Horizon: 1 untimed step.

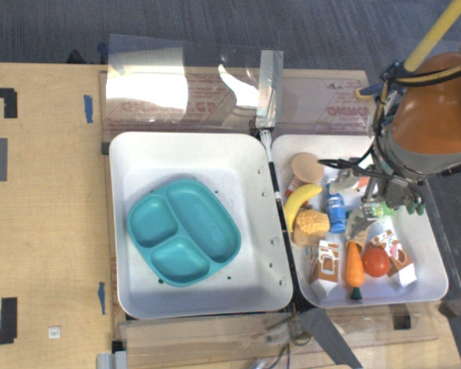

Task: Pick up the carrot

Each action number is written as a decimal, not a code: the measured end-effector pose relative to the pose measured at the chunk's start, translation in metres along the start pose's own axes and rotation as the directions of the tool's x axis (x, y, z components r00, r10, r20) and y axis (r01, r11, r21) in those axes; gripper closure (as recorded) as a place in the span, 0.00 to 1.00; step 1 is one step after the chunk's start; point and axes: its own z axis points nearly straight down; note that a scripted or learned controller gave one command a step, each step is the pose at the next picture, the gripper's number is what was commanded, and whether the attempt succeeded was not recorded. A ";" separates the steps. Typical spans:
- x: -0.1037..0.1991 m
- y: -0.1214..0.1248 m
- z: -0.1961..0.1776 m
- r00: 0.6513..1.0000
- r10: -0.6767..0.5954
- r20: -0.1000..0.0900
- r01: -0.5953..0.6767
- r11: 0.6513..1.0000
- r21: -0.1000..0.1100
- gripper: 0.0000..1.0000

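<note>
Camera view: I see the carrot lying in the right bin, toward its near edge, long axis running roughly front to back with the green stub at the near end. It touches a tomato on its right and sits just beside a brown packet on its left. The jaws hang over the middle of the same bin, above a clutter of small items; they are behind the carrot and apart from it, not above it. Cables and the wrist body hide the tips, so I cannot tell how the jaws stand. Nothing orange shows between them, and the carrot rests on the bin floor, so I judge the pick as not yet made. Also in the right bin: a banana, a corn piece, a blue bottle and a tan round item near the far wall. The left bin holds a teal divided tray. Remaining, in my judgement: shift the jaws toward the near edge until they stand over the carrot, descend, grip across its narrow width, then lift. The tomato pressed against the carrot leaves little room for one jaw on that side.
</note>
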 end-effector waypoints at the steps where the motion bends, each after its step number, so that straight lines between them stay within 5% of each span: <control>1: 0.043 -0.010 0.075 0.995 -0.096 0.011 0.096 0.995 0.006 0.00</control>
